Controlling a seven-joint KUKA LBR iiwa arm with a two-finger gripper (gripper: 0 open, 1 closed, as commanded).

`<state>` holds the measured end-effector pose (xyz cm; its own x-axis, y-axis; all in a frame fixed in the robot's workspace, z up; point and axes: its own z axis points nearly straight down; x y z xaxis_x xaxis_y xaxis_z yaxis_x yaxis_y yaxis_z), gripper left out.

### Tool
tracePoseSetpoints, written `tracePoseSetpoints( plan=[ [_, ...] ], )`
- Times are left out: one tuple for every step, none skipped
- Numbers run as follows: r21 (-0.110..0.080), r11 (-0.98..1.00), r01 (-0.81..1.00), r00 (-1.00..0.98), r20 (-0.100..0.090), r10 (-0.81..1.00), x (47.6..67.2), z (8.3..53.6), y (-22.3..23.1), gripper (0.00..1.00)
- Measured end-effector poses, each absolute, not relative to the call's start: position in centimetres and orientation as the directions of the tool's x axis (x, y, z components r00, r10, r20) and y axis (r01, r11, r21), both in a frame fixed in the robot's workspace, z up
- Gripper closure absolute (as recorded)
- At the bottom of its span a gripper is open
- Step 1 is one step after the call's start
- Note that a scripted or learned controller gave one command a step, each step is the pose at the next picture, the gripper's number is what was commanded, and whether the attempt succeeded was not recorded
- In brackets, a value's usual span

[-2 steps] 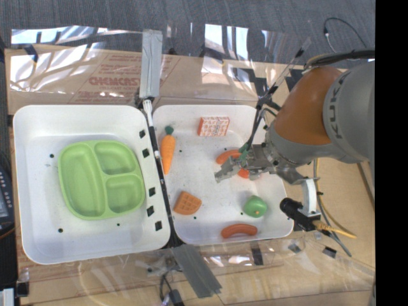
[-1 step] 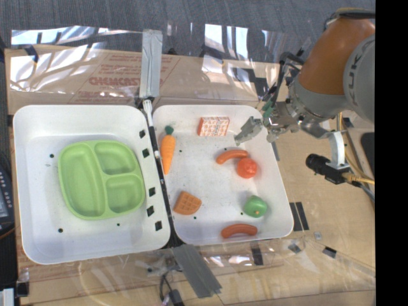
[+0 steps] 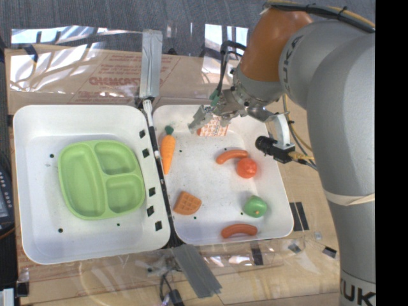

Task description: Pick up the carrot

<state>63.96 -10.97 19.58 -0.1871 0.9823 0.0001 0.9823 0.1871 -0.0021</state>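
On a bench covered with brown cardboard (image 3: 95, 75) and clear plastic sheeting, two shallow white bins sit side by side, touching along a taped seam. Beyond the bench, grey ribbed floor (image 3: 95, 5) runs along the top of the view.

In the left bin (image 3: 32, 222) lies a pale green divided plate (image 3: 102, 178) with three compartments.

In the right bin (image 3: 210, 228), the carrot (image 3: 167, 152) lies against the left wall, orange with a small green top pointing away from the camera, lying free with nothing gripping it. Scattered well apart from it are a waffle piece (image 3: 187, 203), two orange sausages (image 3: 231, 156) (image 3: 240, 231), a red tomato (image 3: 247, 167) touching the upper sausage, and a green pepper (image 3: 255, 206).

The grey arm (image 3: 331, 94) with its orange band reaches in from the right. Its gripper (image 3: 205, 118) hangs over the bin's far edge, beside a small red-and-white patterned item (image 3: 213, 129). Whether the jaws are apart or closed cannot be told from this angle.
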Motion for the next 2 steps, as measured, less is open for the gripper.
tracePoseSetpoints(
  plan=[
    [-0.004,0.341,0.940,-0.341,0.001,0.940,60.3,19.1,-3.9,0.00],
    [-0.002,0.713,0.701,-0.713,0.002,0.701,57.3,19.1,-6.1,0.00]
  ],
)
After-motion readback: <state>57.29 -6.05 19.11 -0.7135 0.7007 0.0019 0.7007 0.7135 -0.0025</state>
